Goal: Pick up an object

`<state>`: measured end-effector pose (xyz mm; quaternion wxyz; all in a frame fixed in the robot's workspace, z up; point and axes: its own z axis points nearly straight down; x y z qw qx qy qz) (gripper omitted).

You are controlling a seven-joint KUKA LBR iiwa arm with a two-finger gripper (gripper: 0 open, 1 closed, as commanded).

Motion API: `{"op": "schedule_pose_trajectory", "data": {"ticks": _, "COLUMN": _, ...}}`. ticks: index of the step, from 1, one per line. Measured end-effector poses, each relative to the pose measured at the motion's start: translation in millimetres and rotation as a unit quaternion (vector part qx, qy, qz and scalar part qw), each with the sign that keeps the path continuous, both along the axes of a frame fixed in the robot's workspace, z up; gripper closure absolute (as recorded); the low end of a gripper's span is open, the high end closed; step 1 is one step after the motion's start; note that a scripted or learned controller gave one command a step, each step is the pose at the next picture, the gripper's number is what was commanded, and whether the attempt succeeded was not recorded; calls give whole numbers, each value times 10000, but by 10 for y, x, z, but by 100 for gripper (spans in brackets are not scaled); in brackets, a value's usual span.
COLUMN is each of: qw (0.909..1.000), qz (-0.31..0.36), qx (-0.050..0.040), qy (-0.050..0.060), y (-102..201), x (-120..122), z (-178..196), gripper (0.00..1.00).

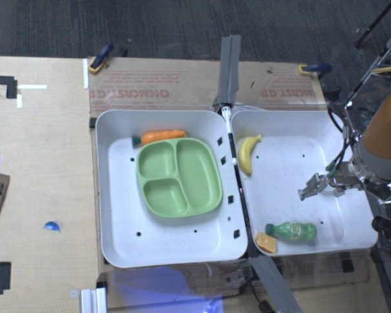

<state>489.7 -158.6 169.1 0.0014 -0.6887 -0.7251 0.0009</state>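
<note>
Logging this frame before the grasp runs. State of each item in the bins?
carrot: lying flat, left bin, beside plate rim
green plate: upright, compartments bare
banana: lying, right bin
green bottle: on its side
gripper: over right bin, nothing between fingers

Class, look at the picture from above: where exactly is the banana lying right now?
The banana lies in the right bin, at its upper-left corner beside the divider between the bins, far from the green bottle.
</note>
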Motion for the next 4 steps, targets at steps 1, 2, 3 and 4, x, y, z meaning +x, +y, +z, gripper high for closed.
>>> {"op": "schedule_pose_trajectory", "data": {"ticks": 1, "qw": 9970, "qz": 774, "qx": 1, "qy": -11, "y": 384, "x": -124, "z": -780, "gripper": 0}}
{"op": "schedule_pose_trajectory", "data": {"ticks": 2, "qw": 9802, "qz": 1982, "qx": -1, "qy": -18, "y": 592, "x": 453, "z": -776, "gripper": 0}}
{"op": "schedule_pose_trajectory", "data": {"ticks": 3, "qw": 9738, "qz": 2275, "qx": -4, "qy": -22, "y": 488, "x": 1158, "z": -772, "gripper": 0}}
{"op": "schedule_pose_trajectory", "data": {"ticks": 4, "qw": 9793, "qz": 2024, "qx": -7, "qy": -27, "y": 548, "x": 1307, "z": -768, "gripper": 0}}
